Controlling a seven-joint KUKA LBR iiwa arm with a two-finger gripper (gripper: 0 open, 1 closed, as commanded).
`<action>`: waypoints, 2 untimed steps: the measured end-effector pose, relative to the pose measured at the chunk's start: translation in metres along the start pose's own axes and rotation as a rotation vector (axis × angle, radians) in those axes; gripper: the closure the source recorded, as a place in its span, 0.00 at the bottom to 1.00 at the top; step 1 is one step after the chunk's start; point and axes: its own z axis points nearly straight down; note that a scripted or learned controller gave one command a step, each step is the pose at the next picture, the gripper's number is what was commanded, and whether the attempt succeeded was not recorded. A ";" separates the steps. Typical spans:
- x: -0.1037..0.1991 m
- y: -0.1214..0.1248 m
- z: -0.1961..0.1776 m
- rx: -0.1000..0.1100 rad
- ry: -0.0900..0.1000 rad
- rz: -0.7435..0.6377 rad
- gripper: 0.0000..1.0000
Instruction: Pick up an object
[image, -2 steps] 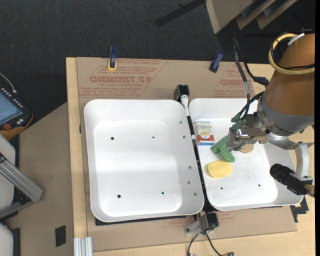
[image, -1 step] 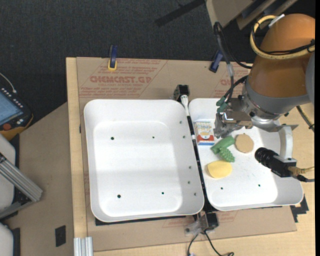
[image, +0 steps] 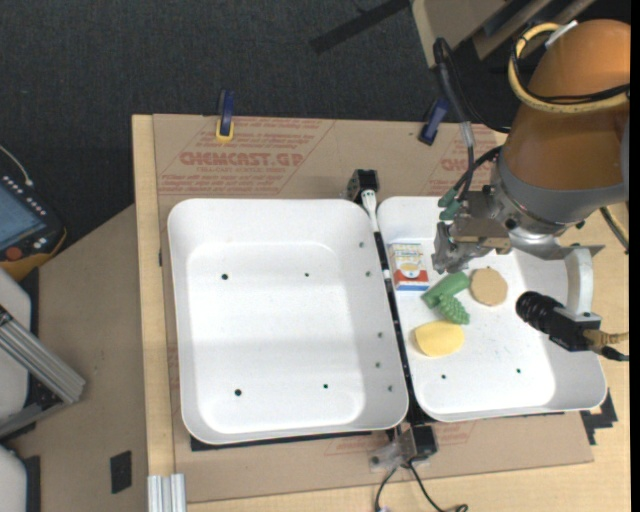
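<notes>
The grey metal gripper (image: 452, 262) hovered just above the green toy (image: 447, 297); its jaw state couldn't be told.

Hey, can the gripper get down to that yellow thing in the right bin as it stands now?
Probably yes. The yellow object lies uncovered, just touching the green object on its far side, and the gripper hangs above the same bin.

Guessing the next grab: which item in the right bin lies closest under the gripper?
The green knobbly toy, just below the gripper; the yellow lump lies farther toward the bin's near edge.
</notes>
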 end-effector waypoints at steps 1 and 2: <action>-0.002 -0.032 -0.039 -0.001 0.001 0.000 1.00; -0.002 -0.030 -0.048 -0.001 0.000 0.000 1.00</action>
